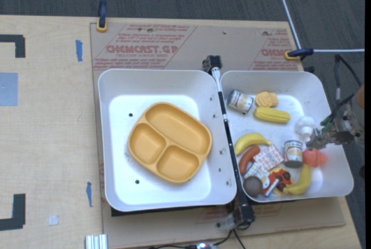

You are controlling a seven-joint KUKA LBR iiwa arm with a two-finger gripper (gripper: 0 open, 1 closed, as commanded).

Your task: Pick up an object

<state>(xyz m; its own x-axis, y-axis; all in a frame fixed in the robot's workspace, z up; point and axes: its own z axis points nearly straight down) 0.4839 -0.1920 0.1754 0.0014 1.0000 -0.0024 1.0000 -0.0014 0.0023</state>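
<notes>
My gripper (322, 138) reaches in from the right and hangs low over the right side of the right bin (333, 184). Just below it lies a salmon-red toy (315, 158), and a white rounded piece (304, 124) sits just to its upper left. A small labelled can (293, 151) stands to its left. I see nothing held. Further left in this bin are a banana (252, 140), a corn cob (271, 115), a tan biscuit (266, 98) and a tipped can (239, 101).
The left bin (116, 97) bears a yellow divided plate (169, 142). At the right bin's front lie a red sausage (249, 156), a printed packet (267, 159), a brown ball (253, 185) and a second banana (299, 183). A black divider (223, 114) runs between the bins.
</notes>
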